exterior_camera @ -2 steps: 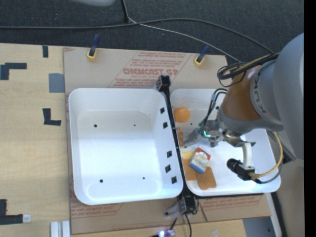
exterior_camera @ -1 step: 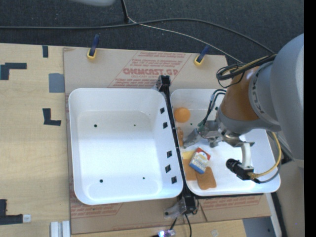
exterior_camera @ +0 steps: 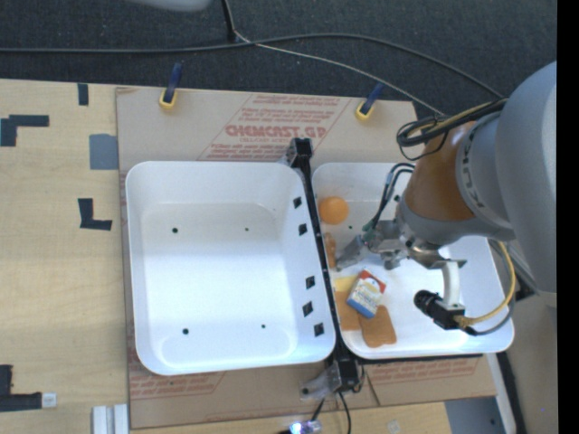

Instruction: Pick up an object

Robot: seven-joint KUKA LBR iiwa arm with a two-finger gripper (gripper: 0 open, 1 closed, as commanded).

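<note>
Arm [exterior_camera: 507,179] reached in from the right and bent down over the right bin [exterior_camera: 493,337], its grey bulk and the orange band [exterior_camera: 434,183] hanging above that bin's middle. The wrist pointed down and leftward, bringing the claw [exterior_camera: 357,253] low near the bin's left wall, just above a small white, red and blue packet [exterior_camera: 365,295]. Whether the claw's parts stood apart or together could not be told, as grey metal blurred into the clutter there. The packet lay on the bin floor, tilted, with a tan biscuit-like piece [exterior_camera: 378,329] touching its lower edge. An orange ball [exterior_camera: 334,210] sat further up, close beside the black divider clips [exterior_camera: 308,233]. The left bin [exterior_camera: 145,242] stood just beside, on the brown board of the counter [exterior_camera: 271,125].
</note>
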